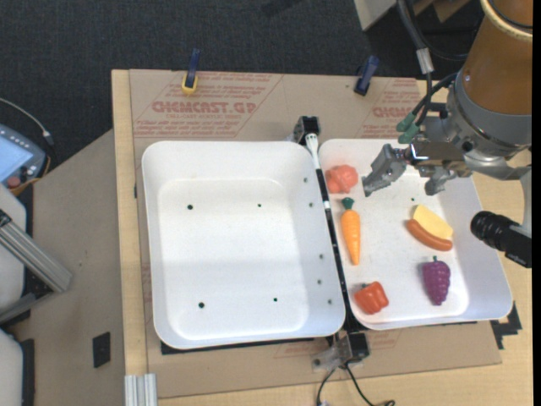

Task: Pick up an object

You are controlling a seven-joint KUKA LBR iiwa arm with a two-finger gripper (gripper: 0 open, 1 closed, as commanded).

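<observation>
You see right bin holding carrot, red pepper, grapes, peach slice, pink fruit. Gripper hovers spread, grasping nothing, above bin's far end. Left bin alongside.

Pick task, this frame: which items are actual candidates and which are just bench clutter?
Candidates, all in the right bin:
pink fruit
carrot
red pepper
purple grapes
yellow-orange slice
The gripper is above the bin's far end, fingers spread, holding nothing.

Clutter:
left bin
yellow clamp
blue clamp
cardboard sheet
</observation>
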